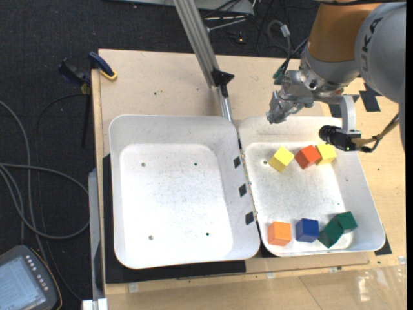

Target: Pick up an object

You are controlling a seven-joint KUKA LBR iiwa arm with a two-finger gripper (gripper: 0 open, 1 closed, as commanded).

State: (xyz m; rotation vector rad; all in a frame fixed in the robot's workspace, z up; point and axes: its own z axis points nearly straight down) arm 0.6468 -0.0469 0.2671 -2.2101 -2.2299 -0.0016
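**Pick not yet begun: claw above back edge of right bin**

Claw (279, 113) hangs over the back rim of the right bin (361, 192), tilted down. Whether it is open or closed: cannot tell from this angle. Nothing seen between its tips, so no object lifted; whole grasp left to do.

Candidates all lie in the right bin. Back row: yellow block (281, 159), orange-red block (308, 155), small yellow block (326, 152), close together. Front row: orange block (279, 232), blue block (308, 230), two green blocks (338, 228) touching.

Left bin (122, 173) alongside. Tight spacing in both rows may hinder a clean grip, judging by layout.
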